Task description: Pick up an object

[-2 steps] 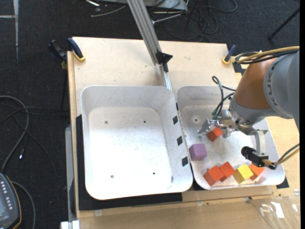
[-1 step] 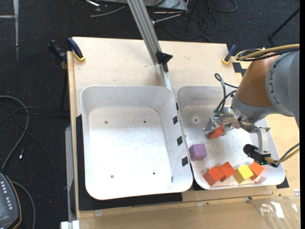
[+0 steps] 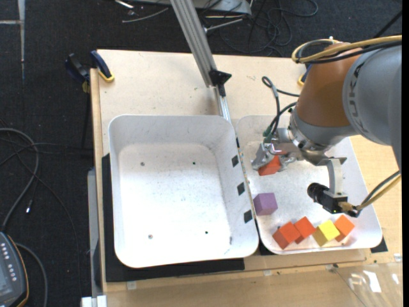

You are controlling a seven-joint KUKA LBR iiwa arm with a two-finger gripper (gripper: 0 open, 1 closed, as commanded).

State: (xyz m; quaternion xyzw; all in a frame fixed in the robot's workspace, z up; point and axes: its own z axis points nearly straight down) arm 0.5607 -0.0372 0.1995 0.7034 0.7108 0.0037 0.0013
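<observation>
My gripper point(image 3: 270, 158) hangs over the upper left part of the right bin point(image 3: 364, 235), below the orange band of the arm point(image 3: 332, 88). A red block point(image 3: 271, 167) sits between its metal fingers point(image 3: 259, 160), and the jaws look shut on it. Below it a purple cube point(image 3: 265, 203) lies on the bin floor, apart from the gripper. Along the bin's front wall lie a red cube point(image 3: 287, 234), an orange cube point(image 3: 305, 226), a yellow cube point(image 3: 327, 231) and another orange cube point(image 3: 344, 225).
The left bin point(image 3: 128, 139) stands beside the right one, sharing a wall with black clips point(image 3: 243, 187). A slanted aluminium pole point(image 3: 198, 40) ends at the bins' back edge. A black cable fitting point(image 3: 323, 197) hangs from the arm over the right bin.
</observation>
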